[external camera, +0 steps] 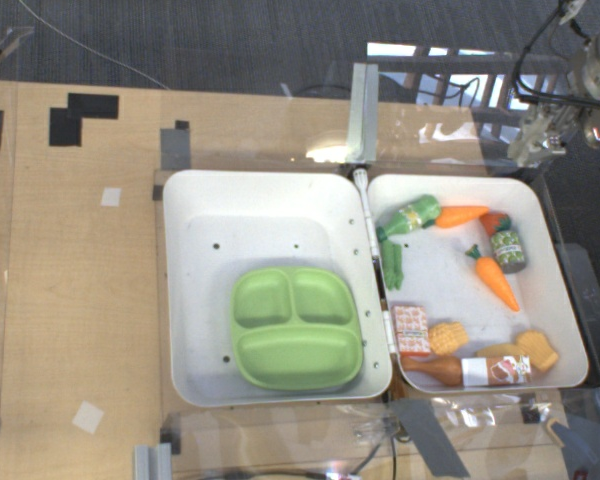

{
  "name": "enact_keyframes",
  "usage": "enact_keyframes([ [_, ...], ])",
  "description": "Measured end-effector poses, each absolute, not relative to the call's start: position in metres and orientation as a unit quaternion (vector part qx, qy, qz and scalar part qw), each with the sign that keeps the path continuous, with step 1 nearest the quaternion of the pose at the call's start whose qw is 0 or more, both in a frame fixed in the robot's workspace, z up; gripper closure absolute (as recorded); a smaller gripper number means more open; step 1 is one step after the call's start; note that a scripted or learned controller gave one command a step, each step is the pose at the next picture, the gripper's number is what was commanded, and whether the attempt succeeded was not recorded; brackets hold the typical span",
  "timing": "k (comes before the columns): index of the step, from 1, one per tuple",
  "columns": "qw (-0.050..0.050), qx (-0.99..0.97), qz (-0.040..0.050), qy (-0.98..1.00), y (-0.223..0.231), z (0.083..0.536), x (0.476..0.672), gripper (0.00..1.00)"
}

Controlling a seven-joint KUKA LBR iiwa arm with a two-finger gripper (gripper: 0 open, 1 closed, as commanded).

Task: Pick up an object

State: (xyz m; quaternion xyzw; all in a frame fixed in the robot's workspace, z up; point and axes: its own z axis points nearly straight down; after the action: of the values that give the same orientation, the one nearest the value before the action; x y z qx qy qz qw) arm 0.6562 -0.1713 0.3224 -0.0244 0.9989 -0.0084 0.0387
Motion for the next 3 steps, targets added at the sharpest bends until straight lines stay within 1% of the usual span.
enact_keyframes([
  [3, 0.058, -0.026, -0.013, 0.998, -0.171, 0.365, 0.662, 1.0],
])
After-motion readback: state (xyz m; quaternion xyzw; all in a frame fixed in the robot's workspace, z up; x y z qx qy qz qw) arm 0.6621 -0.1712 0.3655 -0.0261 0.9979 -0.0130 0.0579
